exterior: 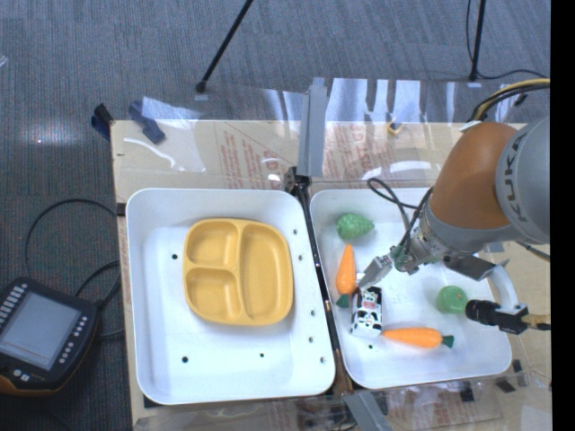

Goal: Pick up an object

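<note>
Two carrots [346, 269] flank the gripper [370, 275]; its grip state cannot be told, and "KUKA" is cut off on the arm [503, 187].

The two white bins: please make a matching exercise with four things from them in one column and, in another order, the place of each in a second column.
Things:
1. yellow divided plate
2. cow-patterned carton
3. green round toy
4. green leafy toy

Places:
A. far part of the right bin
B. middle of the left bin
C. just under the gripper
D. right part of the right bin, under the arm

Pairs: 1-B, 2-C, 3-D, 4-A
</note>
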Robot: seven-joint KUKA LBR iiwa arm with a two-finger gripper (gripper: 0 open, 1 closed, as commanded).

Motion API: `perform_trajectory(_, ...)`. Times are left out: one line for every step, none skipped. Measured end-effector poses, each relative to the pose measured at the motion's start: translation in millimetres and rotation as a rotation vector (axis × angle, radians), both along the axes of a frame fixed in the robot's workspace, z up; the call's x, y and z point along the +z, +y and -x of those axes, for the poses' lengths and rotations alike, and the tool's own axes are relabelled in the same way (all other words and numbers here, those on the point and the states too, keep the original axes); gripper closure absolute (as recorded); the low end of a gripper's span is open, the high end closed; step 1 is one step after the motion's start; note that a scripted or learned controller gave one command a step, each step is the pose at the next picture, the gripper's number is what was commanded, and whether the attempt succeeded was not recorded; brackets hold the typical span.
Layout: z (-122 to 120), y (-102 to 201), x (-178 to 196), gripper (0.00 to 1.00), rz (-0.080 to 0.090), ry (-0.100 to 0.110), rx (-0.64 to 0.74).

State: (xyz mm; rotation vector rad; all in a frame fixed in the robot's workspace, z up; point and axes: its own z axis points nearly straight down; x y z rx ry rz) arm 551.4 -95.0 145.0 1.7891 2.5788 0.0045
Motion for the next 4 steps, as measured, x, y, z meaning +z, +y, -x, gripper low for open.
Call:
perform_trajectory(-12,-2,-58,0.00,-0.001,0.005,0.058)
perform_trajectory(-54,-80,-58,0.00,0.002,0.004,0.106)
perform_trajectory(-95,-17,-11,0.00,0.000,0.000,-0.030)
perform_trajectory(-63,7,-60,0.00,-0.001,0.010,-0.199)
